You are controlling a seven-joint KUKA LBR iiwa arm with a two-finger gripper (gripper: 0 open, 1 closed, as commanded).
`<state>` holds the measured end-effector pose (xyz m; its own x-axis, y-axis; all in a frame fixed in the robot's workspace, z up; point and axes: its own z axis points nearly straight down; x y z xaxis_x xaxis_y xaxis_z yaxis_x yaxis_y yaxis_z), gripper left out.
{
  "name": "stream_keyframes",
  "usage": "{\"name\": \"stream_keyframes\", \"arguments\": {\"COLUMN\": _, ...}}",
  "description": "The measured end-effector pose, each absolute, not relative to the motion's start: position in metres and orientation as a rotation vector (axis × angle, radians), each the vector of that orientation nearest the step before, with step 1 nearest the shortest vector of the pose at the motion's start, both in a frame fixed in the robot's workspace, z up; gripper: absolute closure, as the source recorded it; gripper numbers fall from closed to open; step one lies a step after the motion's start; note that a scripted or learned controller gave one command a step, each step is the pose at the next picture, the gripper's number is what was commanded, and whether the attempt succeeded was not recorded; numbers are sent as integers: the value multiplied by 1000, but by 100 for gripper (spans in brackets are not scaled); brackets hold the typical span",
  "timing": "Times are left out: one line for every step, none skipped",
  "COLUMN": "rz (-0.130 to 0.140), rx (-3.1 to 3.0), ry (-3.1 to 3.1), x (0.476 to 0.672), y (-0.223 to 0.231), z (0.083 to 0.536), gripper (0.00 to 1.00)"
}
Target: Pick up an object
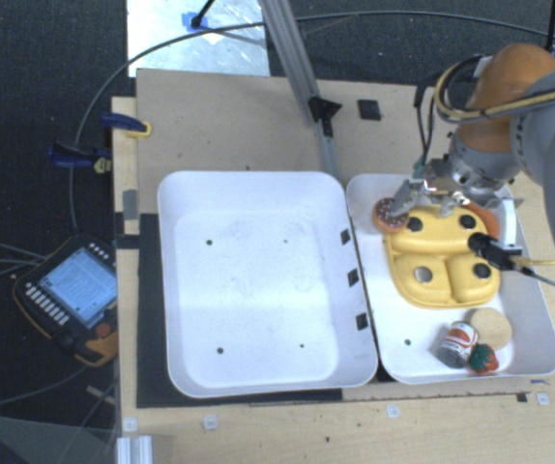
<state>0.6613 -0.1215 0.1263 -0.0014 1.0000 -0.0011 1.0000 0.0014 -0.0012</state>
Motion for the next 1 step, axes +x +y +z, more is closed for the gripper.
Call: {"name": "stream_keyframes", "arguments": {"rz": -4, "rx": -2221, "ry": -2229, "x": 663, "y": -121, "z": 140, "gripper": 100}}
